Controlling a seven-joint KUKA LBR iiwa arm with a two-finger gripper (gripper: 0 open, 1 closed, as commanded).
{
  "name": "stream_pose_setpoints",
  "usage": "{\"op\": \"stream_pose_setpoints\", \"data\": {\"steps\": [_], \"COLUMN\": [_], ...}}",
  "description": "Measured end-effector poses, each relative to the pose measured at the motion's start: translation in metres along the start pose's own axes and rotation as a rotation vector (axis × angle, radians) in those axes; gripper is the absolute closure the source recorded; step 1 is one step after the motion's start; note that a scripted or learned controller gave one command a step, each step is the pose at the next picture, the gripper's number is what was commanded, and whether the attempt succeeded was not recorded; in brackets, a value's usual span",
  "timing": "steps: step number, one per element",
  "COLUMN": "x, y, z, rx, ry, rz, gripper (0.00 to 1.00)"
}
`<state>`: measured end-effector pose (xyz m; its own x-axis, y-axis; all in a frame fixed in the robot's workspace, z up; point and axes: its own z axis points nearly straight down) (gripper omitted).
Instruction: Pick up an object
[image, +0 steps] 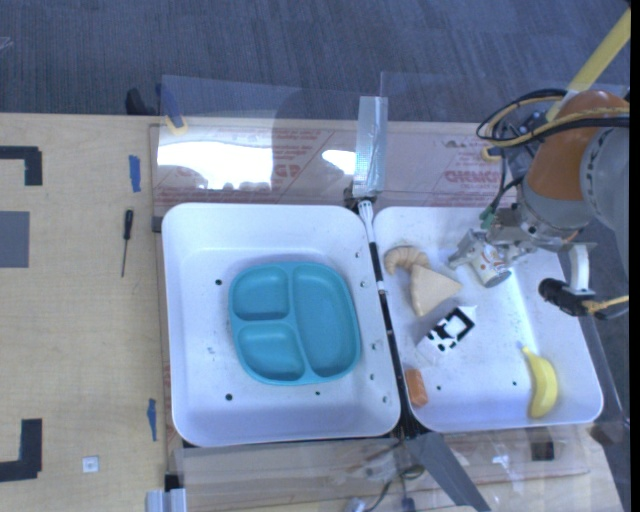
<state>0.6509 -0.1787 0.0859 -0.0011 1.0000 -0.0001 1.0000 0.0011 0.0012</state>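
**White bins, gripper low in the right one**

White left bin (190, 330) holds a teal divided plate (296, 322). The right bin (500, 395) holds the smaller things. The grey arm (575, 165) reaches in from the right, its gripper (490, 255) low at the bin's upper part, fingers closed on a small white-and-red object (491, 266). Just left of it lie a tan wedge (432, 290) and a croissant (404, 259). A banana (541, 381), a black-and-white block (450, 328) and an orange piece (415, 386) lie nearer the front.
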Motion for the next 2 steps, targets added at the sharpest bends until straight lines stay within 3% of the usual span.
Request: {"op": "stream_pose_setpoints", "data": {"steps": [1,2], "x": [0.0,0.086], "y": [0.002,0.005], "z": [-0.014,-0.117], "rx": [-0.007,-0.014], "ry": [-0.003,0.001], "rz": [-0.002,-0.01], "gripper": [1.0,1.0]}}
